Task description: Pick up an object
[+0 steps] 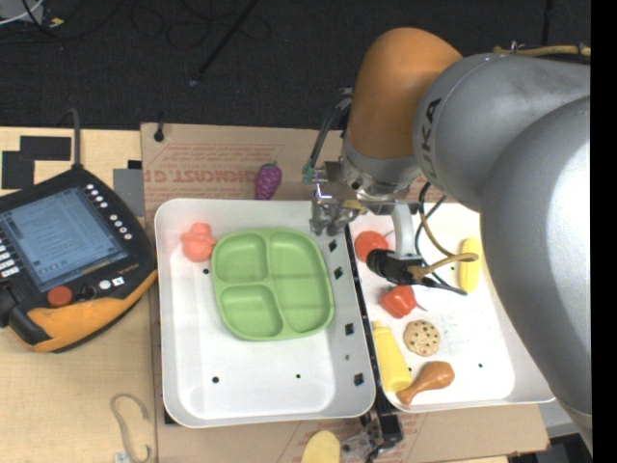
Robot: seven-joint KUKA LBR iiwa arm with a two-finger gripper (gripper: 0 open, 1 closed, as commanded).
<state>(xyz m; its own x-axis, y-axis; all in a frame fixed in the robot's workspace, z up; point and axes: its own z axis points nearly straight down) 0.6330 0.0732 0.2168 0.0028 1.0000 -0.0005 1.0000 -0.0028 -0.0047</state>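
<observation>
Cardboard covers the worktop (106,374) under two white bins. At frame centre the left bin (251,384) holds a green divided plate (270,283) and a pink toy (197,242). Right of centre, a cookie (421,337), drumstick (427,379) and yellow bottle (389,352) lie in the right bin (487,369). Whether the jaws (328,222), above the bins' divider, are parted or closed cannot be told.

The grey arm (511,162) enters from the right, its orange band (395,90) above the wrist, gripper (331,218) poised over the left bin's (251,394) upper right corner.
</observation>
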